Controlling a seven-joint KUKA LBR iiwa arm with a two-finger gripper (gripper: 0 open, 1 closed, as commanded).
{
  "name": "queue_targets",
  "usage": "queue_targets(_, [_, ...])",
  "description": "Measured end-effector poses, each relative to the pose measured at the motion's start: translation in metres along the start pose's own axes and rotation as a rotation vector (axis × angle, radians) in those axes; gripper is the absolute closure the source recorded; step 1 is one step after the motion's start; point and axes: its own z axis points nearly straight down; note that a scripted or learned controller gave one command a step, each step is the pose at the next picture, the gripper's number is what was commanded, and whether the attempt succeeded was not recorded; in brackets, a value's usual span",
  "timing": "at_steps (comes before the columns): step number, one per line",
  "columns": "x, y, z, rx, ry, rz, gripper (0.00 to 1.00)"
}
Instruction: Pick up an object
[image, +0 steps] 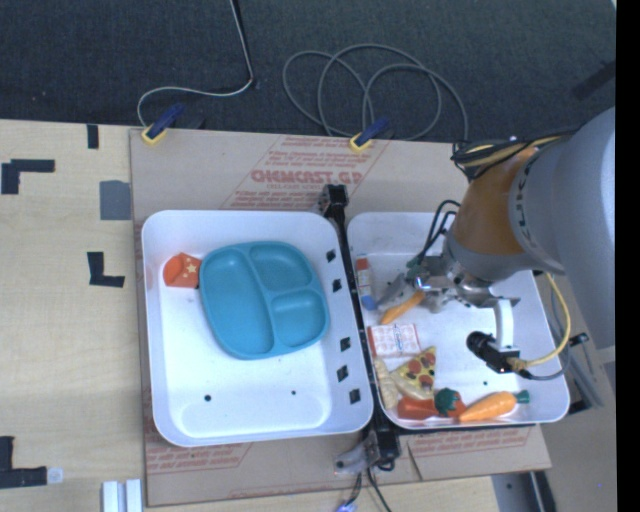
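Camera view shows the end effector (415, 290) low in the right bin (520, 418), over an orange stick-like object (397, 309); whether it grips is unclear. Left bin (160, 300) holds a blue divided plate (264, 298).

The grey arm (560, 200) reaches in from the right, its orange-banded wrist (490, 215) angled downward.

Even, soft overhead light — no glare.
Faint shadows inside the white bins (160, 300); detail slightly soft and grainy.
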Motion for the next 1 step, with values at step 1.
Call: queue_targets(1, [0.0102,0.0331,0.0005,0.002,-0.009,0.004,0.00])
